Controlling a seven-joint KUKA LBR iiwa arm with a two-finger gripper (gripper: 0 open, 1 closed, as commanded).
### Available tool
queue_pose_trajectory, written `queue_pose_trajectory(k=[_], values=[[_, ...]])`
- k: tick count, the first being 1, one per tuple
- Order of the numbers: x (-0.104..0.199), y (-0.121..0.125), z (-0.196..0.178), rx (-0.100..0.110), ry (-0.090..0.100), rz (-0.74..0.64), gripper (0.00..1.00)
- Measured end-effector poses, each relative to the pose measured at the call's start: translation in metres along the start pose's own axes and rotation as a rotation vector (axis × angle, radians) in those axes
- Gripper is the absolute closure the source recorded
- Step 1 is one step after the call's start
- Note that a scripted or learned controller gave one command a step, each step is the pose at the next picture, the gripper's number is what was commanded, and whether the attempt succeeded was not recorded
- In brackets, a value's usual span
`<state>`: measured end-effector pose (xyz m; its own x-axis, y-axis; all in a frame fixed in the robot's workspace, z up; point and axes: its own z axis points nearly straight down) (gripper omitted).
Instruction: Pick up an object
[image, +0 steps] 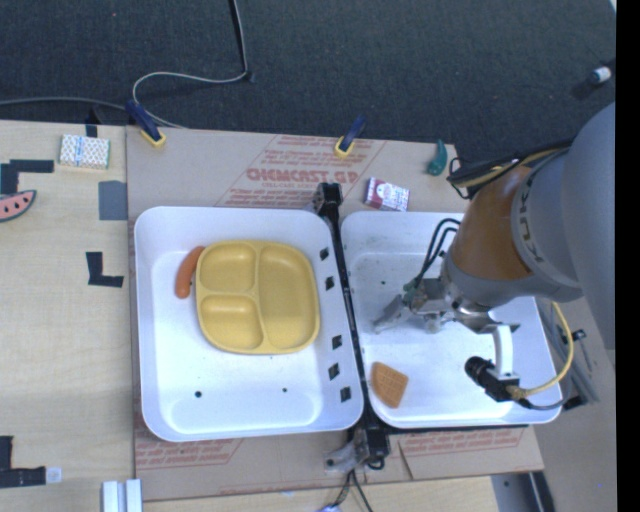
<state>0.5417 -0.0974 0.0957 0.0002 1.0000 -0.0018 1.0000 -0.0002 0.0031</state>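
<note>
Closest to the bottom edge of the camera view there's a black clamp-like fitting (357, 452) sticking out where the two bins meet, sitting on the brown cardboard sheet (290, 170) that covers the bench.

Next up, in the right shallow white bin (440, 405), a small tan waffle-textured cracker-like square (389, 384) lies flat near the front left corner, well apart from the gripper. That's the only loose object I can spot in that bin.

The two-finger gripper (392, 317) is over the middle of the right bin, pointing left toward the divider. Honestly can't tell how its fingers stand, it's too blurry and dark there. Nothing visible between them. The grey arm with the orange band (492, 230) comes in from the right, with a yellow cable (555, 375) looping along the bin's right side.

The left shallow white bin (165, 390) holds a yellow plastic divided plate (258, 296) with three compartments, lying flat toward the back. An orange sausage-shaped toy (186, 272) rests just beside the plate's left edge, touching or nearly so.

Further back, a small red-and-white packet (385, 194) sits on the cardboard behind the right bin. Two yellow-and-blue clips (349, 140) and a green one (438, 156) grip the cardboard's far edge. Far left, on the wooden bench, there's a checkered white block (84, 152).
</note>
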Motion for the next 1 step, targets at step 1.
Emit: queue_pose_trajectory(k=[1], values=[[0.0007, 0.0001, -0.0091, 0.001, 0.001, -0.001, 1.00]])
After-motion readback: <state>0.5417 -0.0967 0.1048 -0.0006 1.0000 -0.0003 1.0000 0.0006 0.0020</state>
